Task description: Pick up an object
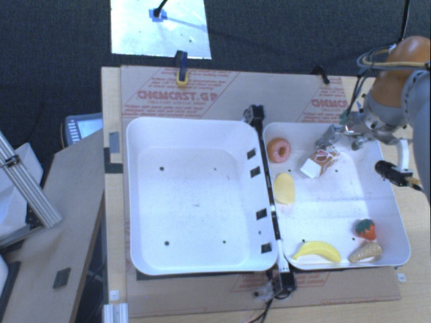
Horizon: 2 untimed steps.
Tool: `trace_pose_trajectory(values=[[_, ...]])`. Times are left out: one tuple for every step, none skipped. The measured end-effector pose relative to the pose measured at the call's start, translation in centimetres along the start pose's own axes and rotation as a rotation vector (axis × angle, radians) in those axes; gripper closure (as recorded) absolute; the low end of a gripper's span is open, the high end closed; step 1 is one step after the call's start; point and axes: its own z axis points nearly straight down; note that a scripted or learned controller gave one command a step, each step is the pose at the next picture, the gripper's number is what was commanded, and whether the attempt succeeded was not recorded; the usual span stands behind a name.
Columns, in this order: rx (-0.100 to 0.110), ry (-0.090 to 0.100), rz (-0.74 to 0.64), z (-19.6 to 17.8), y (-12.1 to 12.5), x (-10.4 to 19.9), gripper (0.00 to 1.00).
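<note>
Arm: the grey KUKA arm with the orange band (404,79) leans in over the far right corner of the right-hand shallow white bin (387,200).
Gripper: the two-finger metal gripper (331,137) sits low near the bin's far wall; whether it is released or clenched cannot be told from this slant, and nothing is seen between its tips.
Nearest object: a small white block wrapped in red-patterned film (319,161) lies just beside and below the gripper, apparently apart from it.
Other candidates: a pink glazed doughnut (279,150) near the divider, a pale yellow oval piece (285,188) below it, a yellow banana (317,251), a red strawberry-like toy with a green top (366,229) and a tan cone-shaped piece (365,252) along the near edge.
Left bin: the left-hand shallow white bin (195,200) holds no pick target.
Risk, aim: the gripper looks offset from the wrapped block, so closing here would likely catch air.
Risk, slip: the loose film could tear free or slide out.
Risk, wall: the far rim crowds the approach, and a nudge could shove the block aside.
</note>
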Motion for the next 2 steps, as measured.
trace_pose_trajectory(values=[[-0.023,-0.008,0.000,-0.3,-0.7,0.1,1.00],[-0.031,-0.012,-0.005,-1.8,-0.3,0.0,1.00]])
